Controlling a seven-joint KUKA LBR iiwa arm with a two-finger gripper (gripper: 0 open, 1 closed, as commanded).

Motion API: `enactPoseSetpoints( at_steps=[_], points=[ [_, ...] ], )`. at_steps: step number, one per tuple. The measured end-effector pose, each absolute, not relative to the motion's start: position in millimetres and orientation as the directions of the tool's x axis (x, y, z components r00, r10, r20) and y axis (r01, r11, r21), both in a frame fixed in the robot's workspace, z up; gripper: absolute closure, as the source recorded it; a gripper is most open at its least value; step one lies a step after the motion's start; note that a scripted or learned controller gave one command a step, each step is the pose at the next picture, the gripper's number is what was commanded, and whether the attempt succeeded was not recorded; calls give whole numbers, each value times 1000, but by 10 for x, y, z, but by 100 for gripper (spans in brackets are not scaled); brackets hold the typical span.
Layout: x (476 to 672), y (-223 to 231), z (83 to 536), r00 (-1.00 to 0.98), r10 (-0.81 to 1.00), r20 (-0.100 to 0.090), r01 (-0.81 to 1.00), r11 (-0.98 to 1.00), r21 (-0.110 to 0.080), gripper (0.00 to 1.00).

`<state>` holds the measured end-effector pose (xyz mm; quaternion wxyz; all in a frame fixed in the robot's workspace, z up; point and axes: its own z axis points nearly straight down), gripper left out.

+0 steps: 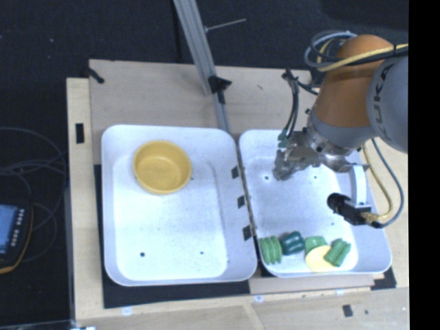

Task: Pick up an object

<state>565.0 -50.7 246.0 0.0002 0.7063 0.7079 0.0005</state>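
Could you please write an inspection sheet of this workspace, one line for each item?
Surface: wooden bench bearing a left bin and a right bin, side by side.
Job's things: yellow bowl upright in the left bin, far part; green toys and a yellow piece clustered along the right bin's near edge.
Clutter: nothing seen.
Grippers: gripper over the right bin's far part, away from the toys; nothing visible in it.
Cables: hoses looped on the arm; thin wires on the dark floor at left.
Surroundings: metal rail behind the bins; handheld screen at left edge.
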Motion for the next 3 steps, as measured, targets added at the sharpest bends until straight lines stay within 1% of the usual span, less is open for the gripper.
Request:
enactPoseSetpoints(
  at_steps=[1, 3],
  points=[
    [5444, -34, 2355, -3, 1000, 1, 1000, 3, 0, 100],
    [5209, 796, 2309, -3, 1000, 1, 1000, 3, 0, 100]
  ],
)
